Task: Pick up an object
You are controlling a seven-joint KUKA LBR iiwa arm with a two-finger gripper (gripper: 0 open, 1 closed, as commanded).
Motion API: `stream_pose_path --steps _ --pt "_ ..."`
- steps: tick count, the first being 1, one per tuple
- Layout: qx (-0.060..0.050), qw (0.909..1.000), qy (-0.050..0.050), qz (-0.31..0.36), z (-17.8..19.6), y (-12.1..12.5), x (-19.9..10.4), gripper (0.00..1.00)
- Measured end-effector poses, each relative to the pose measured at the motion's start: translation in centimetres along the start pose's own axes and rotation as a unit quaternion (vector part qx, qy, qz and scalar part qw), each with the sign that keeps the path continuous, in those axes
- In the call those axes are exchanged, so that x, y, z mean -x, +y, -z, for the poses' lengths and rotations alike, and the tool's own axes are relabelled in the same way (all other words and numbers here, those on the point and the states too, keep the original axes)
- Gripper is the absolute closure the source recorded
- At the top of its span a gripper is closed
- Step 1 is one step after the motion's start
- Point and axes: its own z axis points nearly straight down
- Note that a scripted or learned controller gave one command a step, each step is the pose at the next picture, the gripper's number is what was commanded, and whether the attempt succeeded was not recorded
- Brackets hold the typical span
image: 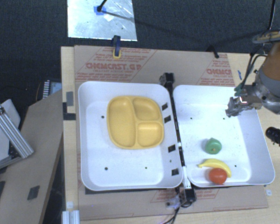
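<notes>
We hover the gripper, its state impossible to tell, near the right bin's far edge, and should centre squarely over the apple before descending.

Smooth matt plastic bins (white) sit on printed brown cardboard; the yellow tray looks glossy.

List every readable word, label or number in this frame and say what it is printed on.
"CHEMCAST GP", red print on the brown protective sheet behind the left bin; the last letters are soft, so that reading is uncertain.
A second red print of the same style on the sheet behind the right bin: too blurred and cut off to read.
Nothing else carries legible text.
</notes>
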Motion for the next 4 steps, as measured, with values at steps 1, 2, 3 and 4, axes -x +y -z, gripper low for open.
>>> stream_pose_path --steps 1,2,3,4 --pt "-0.002 1.0000 0.001 0.002 -1.6 0.6 -5.4 1.00" --pt "-0.002 1.0000 0.001 0.003 -1.2 1.4 -10.8 1.00" --pt "-0.003 1.0000 0.001 0.002 -2.9 1.3 -15.8 1.00" --pt "-0.002 1.0000 0.002 0.004 -2.7 1.1 -22.1 1.00"
